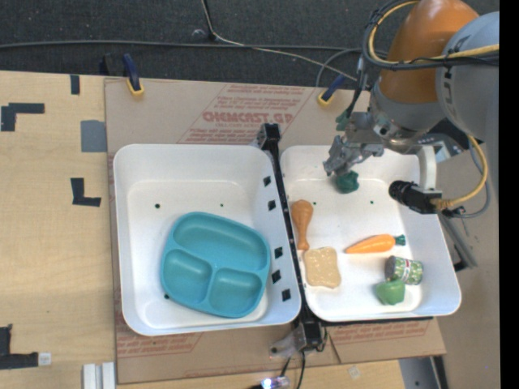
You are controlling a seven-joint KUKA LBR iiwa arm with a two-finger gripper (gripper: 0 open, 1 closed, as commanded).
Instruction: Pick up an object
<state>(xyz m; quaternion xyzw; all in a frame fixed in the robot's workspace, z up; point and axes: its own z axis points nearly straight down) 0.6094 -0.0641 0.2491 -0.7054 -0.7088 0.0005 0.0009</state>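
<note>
Gripper (347, 168) over right bin (442, 298) on cardboard-topped bench (235, 112); grip state unclear.

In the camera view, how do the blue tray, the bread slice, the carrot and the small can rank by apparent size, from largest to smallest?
1. Blue tray, clearly largest.
2. Bread slice and carrot: too alike to rank; the bread is wider, the carrot longer and thinner.
3. Small can, smallest.

Glossy white plastic bins (130, 217), smooth teal plastic tray (215, 264), matt brown cardboard underlay (235, 116).
</note>
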